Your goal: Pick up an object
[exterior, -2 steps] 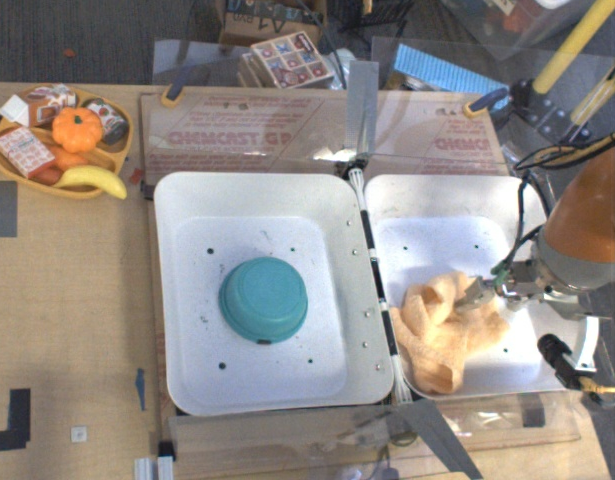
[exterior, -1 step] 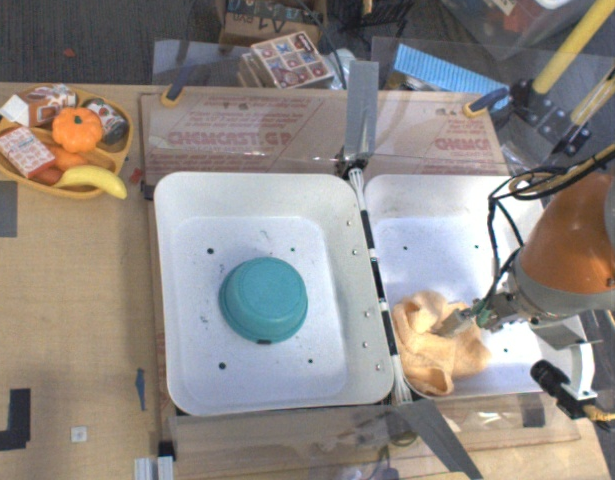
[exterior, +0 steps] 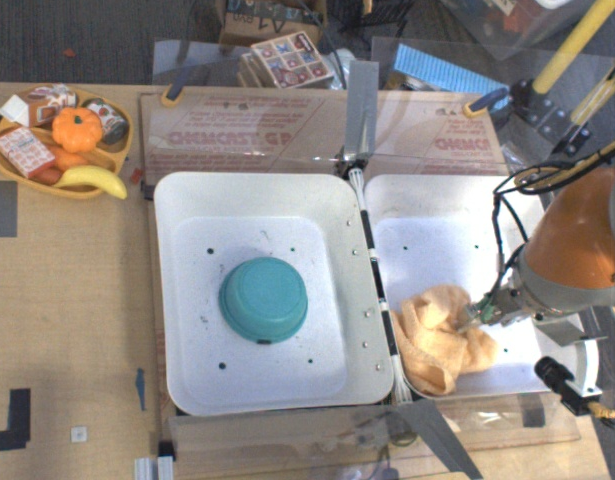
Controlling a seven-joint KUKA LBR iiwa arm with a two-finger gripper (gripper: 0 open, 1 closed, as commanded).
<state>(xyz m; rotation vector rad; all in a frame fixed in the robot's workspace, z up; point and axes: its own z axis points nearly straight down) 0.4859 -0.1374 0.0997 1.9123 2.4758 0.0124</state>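
The arm [exterior: 577,258] is grey with a broad orange band. Black cables loop above the hand [exterior: 484,312]. Its metal looks dark.

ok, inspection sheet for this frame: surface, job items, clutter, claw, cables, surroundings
Surface: two shallow white bins, left and right, on a tan bench.
Job's things: teal upturned plastic bowl in left bin; crumpled yellow-orange cloth at right bin's front-left corner.
Clutter: nothing seen inside the bins besides these.
Claw: claw at the cloth's right edge; grip state unclear.
Cables: black cable looping over the right bin.
Surroundings: yellow tray of toy food at far left; cardboard boxes behind.
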